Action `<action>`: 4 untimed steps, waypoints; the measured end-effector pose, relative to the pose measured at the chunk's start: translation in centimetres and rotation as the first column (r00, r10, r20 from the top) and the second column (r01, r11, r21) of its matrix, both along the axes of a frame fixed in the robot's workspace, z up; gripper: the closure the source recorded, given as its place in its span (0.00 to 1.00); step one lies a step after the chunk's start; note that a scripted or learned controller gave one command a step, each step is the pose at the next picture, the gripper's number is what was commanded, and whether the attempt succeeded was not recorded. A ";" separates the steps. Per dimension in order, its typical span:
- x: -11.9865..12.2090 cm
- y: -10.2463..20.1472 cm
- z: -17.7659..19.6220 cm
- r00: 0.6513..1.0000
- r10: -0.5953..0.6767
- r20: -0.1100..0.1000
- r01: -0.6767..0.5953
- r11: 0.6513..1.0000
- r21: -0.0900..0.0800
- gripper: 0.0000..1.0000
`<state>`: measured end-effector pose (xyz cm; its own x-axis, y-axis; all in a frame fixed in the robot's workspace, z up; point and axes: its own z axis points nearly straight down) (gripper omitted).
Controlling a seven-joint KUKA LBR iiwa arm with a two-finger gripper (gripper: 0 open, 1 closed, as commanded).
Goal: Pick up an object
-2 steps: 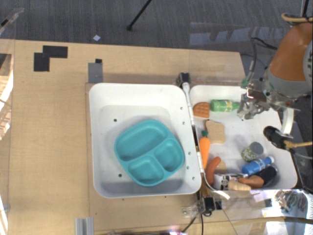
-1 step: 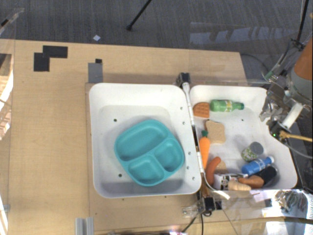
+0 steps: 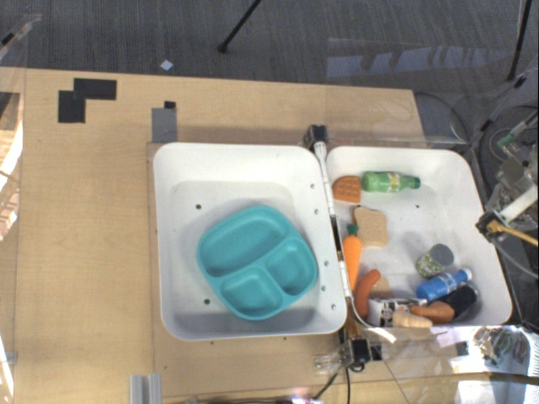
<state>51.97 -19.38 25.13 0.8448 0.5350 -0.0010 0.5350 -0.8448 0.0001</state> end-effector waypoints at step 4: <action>-3.1 -1.2 5.9 0.940 -0.340 0.003 0.340 0.940 0.002 1.00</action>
